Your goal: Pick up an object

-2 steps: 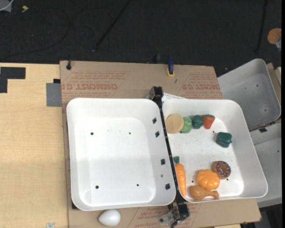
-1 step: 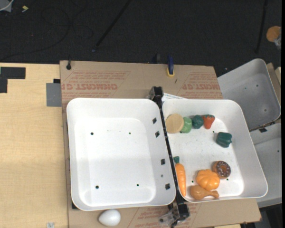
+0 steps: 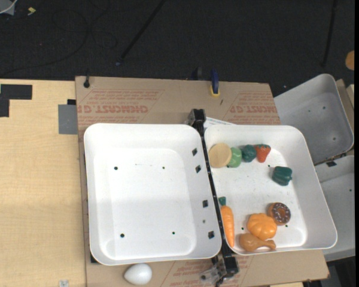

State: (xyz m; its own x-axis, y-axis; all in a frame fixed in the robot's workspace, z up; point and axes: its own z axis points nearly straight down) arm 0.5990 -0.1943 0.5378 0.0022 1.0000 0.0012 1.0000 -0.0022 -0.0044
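Dark floor with cables up top; below it you've got a wooden bench (image 3: 30, 172) with a printed cardboard sheet (image 3: 167, 103) under two shallow, glossy white plastic bins with rounded corners. All pickable items sit in the right bin (image 3: 314, 178): tan disc (image 3: 219, 155), green pieces (image 3: 242, 155) and red piece (image 3: 262, 153) touching along the far wall, a dark green block (image 3: 282, 175) alone mid-bin with room around it, tapered carrot (image 3: 227, 222) against the left wall, lobed orange pumpkin (image 3: 262, 225), brown donut (image 3: 280, 213) and tan gourd-like piece (image 3: 254, 243) crowded near the front rim. Left bin (image 3: 107, 160) shows bare smooth floor, a white egg (image 3: 137, 274) lies outside its front edge, and you can't tell the gripper's state from this view.
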